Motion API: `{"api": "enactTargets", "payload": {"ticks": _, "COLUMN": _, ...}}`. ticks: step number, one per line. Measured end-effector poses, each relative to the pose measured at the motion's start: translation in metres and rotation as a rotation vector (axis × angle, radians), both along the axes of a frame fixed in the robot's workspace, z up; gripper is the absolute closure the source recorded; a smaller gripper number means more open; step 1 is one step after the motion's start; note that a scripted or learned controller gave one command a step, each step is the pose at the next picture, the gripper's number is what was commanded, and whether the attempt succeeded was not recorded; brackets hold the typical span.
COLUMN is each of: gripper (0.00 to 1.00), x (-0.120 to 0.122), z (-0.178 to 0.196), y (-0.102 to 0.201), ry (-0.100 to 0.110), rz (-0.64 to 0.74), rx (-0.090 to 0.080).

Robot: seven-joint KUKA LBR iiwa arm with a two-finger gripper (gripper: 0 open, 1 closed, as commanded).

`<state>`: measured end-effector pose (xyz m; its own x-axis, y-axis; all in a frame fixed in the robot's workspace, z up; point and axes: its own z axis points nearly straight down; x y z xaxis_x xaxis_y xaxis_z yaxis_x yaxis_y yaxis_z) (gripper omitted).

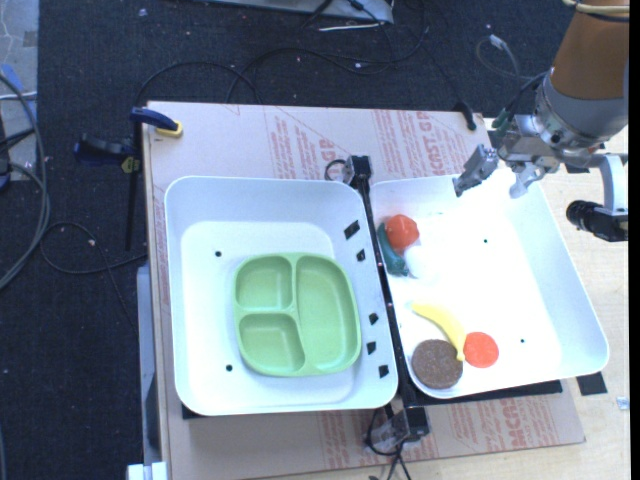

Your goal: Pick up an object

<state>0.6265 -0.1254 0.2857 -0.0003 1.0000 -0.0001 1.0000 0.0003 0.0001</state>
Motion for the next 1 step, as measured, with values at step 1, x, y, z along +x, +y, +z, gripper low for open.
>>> {"api": "enactTargets", "payload": {"ticks": 1, "gripper": 0.00, "x": 0.0000, "z": 0.0000, "y": 0.0000, "ry": 0.000, "rz": 0.000, "rx": 0.000}}
